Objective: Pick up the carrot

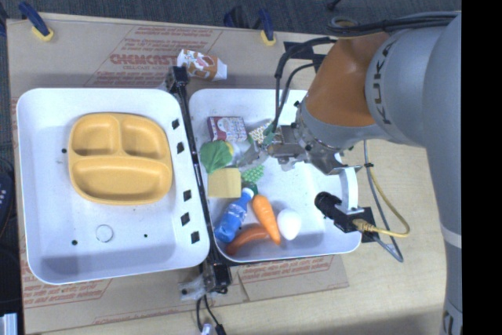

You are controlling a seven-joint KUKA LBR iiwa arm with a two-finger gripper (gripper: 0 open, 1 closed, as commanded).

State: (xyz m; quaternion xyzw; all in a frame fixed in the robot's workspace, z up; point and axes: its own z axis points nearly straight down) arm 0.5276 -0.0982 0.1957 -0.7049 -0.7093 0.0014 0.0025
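The carrot (267,218) lies toward the near edge of the right bin (333,245), slanted, its green top pointing up toward a yellow block (225,183) and its tip down by a red sausage-like piece (247,237). It is hemmed in: a blue bottle (233,217) sits just beside it on the left and a white egg (289,225) touches or nearly touches its right flank. Farther back, the hand (271,147) hangs over the middle of the same bin, near a green leafy toy (216,155) and a small printed packet (226,127), well short of the carrot; whether it is wide or narrow I cannot tell, since the wrist hides it. To do this step well, I judge the arm should come toward the near rim, turn so the 2 contact faces cross the carrot's narrow width, and descend at mid-body, where the gaps to bottle and egg look widest. A skewed descent would likely clip the egg. In the left bin (31,169), a yellow divided plate (120,156) plays no part.
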